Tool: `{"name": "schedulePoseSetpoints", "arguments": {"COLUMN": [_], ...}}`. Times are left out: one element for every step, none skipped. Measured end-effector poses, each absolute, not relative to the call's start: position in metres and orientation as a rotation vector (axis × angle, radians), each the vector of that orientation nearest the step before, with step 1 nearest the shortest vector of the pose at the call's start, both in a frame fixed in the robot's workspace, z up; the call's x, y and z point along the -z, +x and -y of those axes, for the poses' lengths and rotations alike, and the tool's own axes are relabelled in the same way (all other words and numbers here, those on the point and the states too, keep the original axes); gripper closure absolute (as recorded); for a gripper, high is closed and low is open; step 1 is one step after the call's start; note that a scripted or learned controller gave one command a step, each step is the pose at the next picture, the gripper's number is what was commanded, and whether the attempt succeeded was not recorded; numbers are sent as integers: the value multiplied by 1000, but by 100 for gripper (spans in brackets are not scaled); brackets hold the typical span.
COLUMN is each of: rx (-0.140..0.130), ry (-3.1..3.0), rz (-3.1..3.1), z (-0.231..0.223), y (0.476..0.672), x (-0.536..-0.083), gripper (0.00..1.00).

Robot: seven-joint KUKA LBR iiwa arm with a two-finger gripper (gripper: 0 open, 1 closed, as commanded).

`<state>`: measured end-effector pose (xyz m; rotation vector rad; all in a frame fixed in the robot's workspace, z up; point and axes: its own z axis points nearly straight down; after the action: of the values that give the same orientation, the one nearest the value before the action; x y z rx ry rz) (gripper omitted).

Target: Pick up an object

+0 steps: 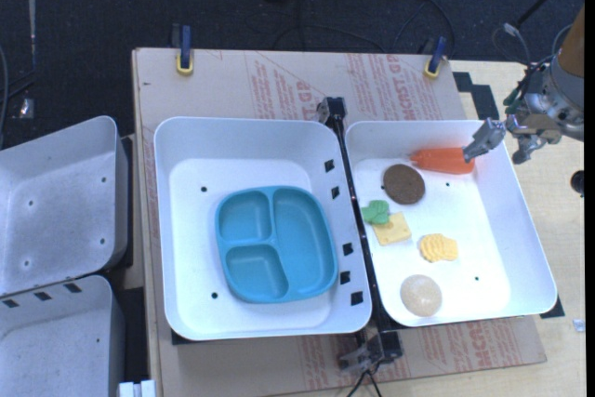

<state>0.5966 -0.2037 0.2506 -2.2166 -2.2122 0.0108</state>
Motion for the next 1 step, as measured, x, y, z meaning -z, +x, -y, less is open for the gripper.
{"name": "schedulePoseSetpoints", "arguments": {"rx": [0], "ry": [-2220], "rz": [2223], "z": [203], "y": [599], "x": [-258], "gripper": [0]}}
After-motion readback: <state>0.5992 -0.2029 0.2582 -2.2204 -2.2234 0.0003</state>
